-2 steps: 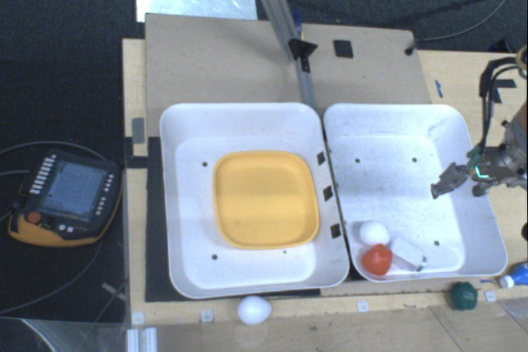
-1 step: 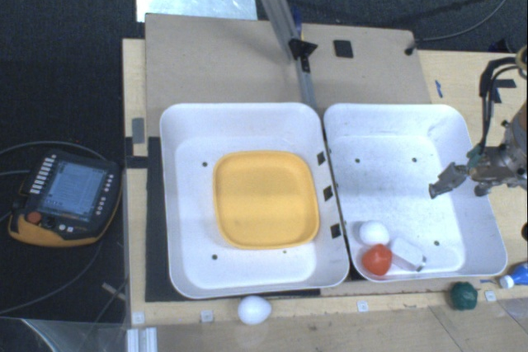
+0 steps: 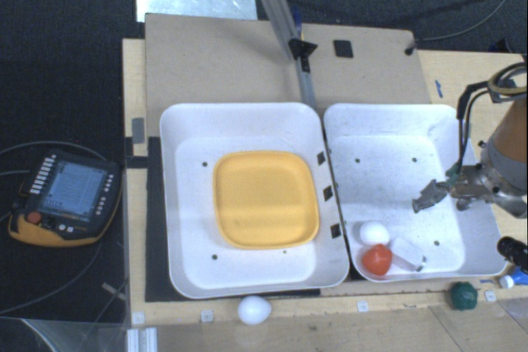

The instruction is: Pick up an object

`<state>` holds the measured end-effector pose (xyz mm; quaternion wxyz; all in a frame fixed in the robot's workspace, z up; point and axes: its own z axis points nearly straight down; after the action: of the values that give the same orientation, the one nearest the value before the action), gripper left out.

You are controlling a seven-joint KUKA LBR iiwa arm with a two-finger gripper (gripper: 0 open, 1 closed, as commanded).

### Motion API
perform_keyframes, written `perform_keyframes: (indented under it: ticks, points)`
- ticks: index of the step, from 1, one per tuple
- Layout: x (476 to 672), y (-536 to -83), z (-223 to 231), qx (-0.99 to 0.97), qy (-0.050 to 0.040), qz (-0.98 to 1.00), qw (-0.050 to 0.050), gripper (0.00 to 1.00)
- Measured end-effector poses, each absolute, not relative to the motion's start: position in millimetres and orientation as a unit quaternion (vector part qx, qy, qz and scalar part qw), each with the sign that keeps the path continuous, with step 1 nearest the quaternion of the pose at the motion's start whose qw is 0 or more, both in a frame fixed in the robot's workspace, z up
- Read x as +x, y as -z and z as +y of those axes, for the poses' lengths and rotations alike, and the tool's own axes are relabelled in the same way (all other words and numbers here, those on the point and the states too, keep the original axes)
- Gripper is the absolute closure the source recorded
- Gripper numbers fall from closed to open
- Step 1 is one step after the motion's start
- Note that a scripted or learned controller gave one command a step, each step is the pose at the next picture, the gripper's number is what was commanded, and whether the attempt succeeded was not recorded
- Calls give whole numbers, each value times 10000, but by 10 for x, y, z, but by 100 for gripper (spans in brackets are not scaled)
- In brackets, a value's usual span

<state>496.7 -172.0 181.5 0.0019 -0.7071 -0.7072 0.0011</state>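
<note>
My gripper (image 3: 427,198) reaches in from the right and hangs over the right part of the right bin (image 3: 388,124); nothing is seen in it. In that bin's front corner lie a white ball (image 3: 374,232), a red ball (image 3: 378,260) touching it, and a pale clear block (image 3: 407,253) beside them. These lie below and left of the gripper, apart from it. A square yellow plate (image 3: 266,199) rests in the middle of the left bin (image 3: 186,177).
A white egg-shaped object (image 3: 254,309) and a dark green ball (image 3: 464,295) lie on the bench in front of the bins. A teach pendant (image 3: 64,200) sits far left. A metal pole (image 3: 280,4) slants over the cardboard behind the bins.
</note>
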Motion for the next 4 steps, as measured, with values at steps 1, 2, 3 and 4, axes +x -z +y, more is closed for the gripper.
perform_keyframes:
  ticks: [1,2,3,4]
  points:
    - [4964,-1332,-1817,-7073,-7,-7069,11,0]
    - [4961,-889,-1815,-7070,-4,-7072,8,0]
    - [4969,-1009,-1818,-7071,4,-7071,-6,100]
    - [4991,-1514,-1717,-7065,13,-7077,-19,100]
